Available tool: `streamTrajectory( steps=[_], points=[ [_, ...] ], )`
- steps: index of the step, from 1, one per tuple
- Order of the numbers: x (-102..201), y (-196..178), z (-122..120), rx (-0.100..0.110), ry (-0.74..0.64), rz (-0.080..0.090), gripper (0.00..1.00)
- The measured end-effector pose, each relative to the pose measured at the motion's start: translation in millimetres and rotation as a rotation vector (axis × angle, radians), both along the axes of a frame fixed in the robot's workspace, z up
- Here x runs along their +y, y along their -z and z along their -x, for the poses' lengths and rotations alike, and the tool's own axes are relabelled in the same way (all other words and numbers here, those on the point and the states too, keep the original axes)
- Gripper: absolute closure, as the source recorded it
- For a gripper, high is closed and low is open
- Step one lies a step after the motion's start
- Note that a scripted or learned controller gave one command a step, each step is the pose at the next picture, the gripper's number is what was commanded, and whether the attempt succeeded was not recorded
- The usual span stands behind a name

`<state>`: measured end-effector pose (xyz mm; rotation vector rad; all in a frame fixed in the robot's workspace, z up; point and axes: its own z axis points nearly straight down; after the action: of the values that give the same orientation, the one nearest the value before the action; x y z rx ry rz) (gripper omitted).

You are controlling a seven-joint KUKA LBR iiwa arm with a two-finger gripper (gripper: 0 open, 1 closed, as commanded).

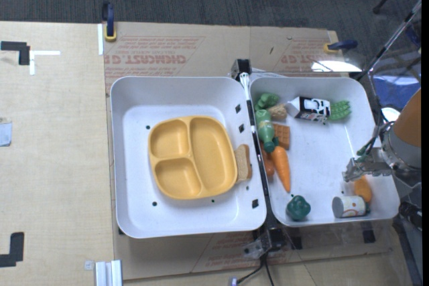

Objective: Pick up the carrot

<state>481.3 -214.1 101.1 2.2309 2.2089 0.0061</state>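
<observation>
The carrot (pixel 281 168) is orange with a green top. It lies along the left side of the right bin (pixel 322 151), its tip pointing toward the near edge. The gripper (pixel 356 169) hangs over the right part of that bin, well to the right of the carrot and apart from it. Nothing of the carrot is near the gripper. A small orange piece (pixel 363 189) sits just below the gripper.
The left bin (pixel 127 144) holds a yellow divided plate (pixel 192 157) and a bread slice (pixel 242 163). Around the carrot lie green vegetables (pixel 266 124), a waffle piece (pixel 283 136), a milk carton (pixel 310 108), a green broccoli-like piece (pixel 298 208) and a small can (pixel 350 206).
</observation>
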Motion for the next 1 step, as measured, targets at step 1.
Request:
streamTrajectory(
  steps=[1],
  points=[
    [95.8, 10.1, -36.4, 0.005, -0.026, 0.002, 1.0]
  ],
)
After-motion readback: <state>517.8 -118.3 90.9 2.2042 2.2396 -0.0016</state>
